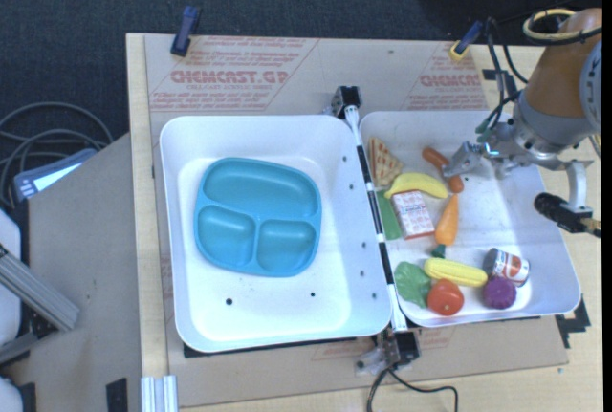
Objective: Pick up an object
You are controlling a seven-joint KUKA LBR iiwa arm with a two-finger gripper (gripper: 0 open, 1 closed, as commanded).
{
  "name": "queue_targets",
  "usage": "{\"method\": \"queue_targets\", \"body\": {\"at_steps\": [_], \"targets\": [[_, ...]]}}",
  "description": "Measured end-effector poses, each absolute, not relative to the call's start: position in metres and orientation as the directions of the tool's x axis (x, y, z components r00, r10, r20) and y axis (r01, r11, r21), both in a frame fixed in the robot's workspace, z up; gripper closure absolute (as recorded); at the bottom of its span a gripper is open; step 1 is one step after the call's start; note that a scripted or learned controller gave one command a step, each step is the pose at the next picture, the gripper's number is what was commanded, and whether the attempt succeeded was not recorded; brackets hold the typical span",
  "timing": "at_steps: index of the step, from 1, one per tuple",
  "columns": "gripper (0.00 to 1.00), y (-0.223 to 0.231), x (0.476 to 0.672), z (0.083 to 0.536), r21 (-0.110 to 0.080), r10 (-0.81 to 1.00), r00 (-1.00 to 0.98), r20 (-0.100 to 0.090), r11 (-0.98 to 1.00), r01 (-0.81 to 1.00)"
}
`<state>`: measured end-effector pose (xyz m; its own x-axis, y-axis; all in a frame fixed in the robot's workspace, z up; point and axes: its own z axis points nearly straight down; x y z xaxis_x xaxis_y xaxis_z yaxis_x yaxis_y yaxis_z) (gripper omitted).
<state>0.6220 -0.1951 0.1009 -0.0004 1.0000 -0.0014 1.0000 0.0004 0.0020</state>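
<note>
Nothing picked up yet, arm's parked over the right bin

The claw sits low at the far end of the right bin, right by the little sausage, but honestly I cannot tell if it's spread or pinched from this angle, and nothing is visibly between its tips. The toy food is all lying in the bin: banana, carrot, corn, tomato, can. The left bin just has the blue tray. So the actual grab and lift look still to do.
</note>
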Motion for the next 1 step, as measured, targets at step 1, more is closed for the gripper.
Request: {"method": "queue_targets", "body": {"at_steps": [1], "targets": [[0.00,-0.1444,0.5832,0.0843,-0.001,1.000,-0.001,0.001,0.001,1.000]]}}
